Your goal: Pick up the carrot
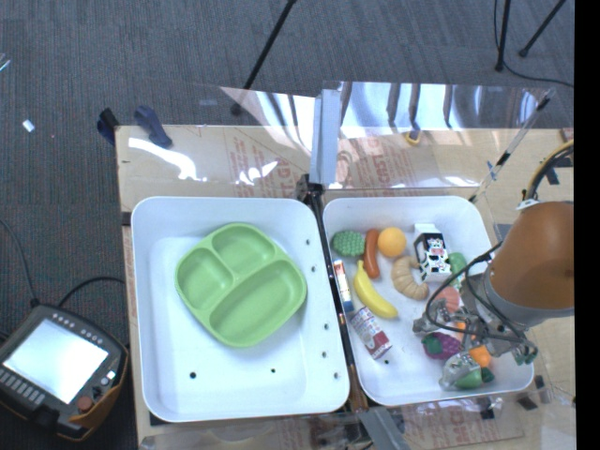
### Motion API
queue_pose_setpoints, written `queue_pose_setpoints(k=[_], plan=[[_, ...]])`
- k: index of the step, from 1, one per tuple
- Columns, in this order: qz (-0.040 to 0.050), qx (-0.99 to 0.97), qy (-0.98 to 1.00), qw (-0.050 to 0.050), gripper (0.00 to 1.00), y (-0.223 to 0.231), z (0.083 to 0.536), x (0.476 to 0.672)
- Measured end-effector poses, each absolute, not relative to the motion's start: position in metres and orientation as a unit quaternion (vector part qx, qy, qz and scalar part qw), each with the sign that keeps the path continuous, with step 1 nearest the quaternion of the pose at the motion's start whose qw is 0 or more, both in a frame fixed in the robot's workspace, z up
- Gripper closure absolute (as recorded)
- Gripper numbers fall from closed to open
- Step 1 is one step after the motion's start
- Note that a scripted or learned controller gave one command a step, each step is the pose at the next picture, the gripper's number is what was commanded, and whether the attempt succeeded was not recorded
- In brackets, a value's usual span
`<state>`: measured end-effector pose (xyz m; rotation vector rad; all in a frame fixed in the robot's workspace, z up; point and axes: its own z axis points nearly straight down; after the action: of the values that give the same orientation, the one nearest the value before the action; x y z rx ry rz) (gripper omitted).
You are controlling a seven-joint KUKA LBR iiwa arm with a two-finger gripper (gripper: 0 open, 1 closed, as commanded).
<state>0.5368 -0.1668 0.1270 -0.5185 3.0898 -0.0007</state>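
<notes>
Camera view: the carrot [481, 355], orange with a green top, lies at five o'clock in the right bin [401, 394], directly under the gripper [473, 337]. Probably light, stiff, slick plastic; best pinched across its thicker middle.

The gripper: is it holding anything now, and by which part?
It cannot be told. The gripper is low over the carrot in the right bin, but wrist hardware hides any contact.

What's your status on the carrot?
Gripper low in the right bin's near corner, over the carrot. Grasp unconfirmed. Purple toy and green piece crowd it.
</notes>
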Motion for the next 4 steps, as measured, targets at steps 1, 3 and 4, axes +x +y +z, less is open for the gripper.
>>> queue_pose_setpoints(k=[1, 3, 4], plan=[[0.0021, -0.100, 0.995, -0.002, 0.00, -0.175, 0.084, 0.486], [0.0029, -0.142, 0.990, -0.002, 1.00, -0.174, 0.090, 0.519], [0.0022, -0.186, 0.983, -0.001, 1.00, -0.180, 0.085, 0.492]])
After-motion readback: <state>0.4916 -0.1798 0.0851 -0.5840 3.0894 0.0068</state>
